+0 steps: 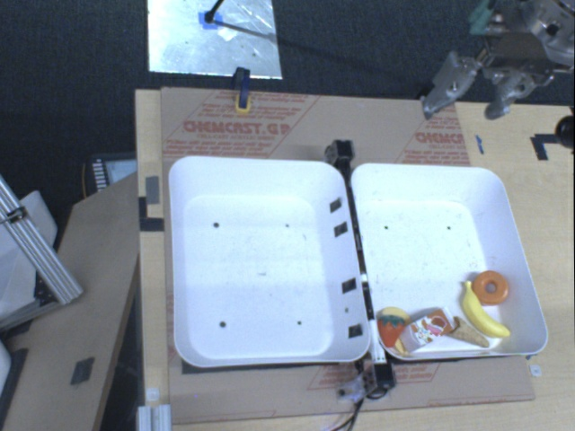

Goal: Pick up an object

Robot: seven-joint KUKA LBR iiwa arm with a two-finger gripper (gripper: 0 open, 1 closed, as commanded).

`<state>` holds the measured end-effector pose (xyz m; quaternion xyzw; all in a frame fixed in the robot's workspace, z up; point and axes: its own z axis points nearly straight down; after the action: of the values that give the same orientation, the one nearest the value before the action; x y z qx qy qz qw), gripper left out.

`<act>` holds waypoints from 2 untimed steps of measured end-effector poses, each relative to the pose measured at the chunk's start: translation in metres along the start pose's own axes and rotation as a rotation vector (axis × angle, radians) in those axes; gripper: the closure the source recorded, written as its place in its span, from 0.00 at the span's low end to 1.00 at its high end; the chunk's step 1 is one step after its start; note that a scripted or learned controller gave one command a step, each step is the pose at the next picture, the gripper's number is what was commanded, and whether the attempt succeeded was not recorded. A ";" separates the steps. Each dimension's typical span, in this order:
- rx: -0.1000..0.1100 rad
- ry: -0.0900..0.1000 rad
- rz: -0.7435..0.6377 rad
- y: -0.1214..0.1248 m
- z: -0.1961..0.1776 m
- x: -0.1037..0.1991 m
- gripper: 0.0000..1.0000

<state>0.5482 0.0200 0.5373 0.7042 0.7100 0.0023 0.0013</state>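
Red "CHEMCAST GP" lettering marks the brown sheet point(235, 126) under the bins. The tool point(463, 94) hangs above the desk's far right, fingers spread wide, holding nothing. The banana point(482, 314) lies in the right bin's point(422, 232) near corner.

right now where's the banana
The banana lies in the right bin, near its front right corner, just below the orange donut and right of the small carton.

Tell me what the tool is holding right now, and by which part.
Nothing. The tool hangs open above the bench beyond the right bin, with bare space between its fingers. The banana and the other items lie untouched in that bin's near corner.
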 end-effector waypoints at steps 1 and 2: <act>0.003 0.000 0.000 -0.064 0.002 0.037 0.00; 0.002 0.000 0.000 -0.061 0.002 0.088 0.00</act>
<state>0.4863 0.1077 0.5351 0.7043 0.7099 0.0015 0.0006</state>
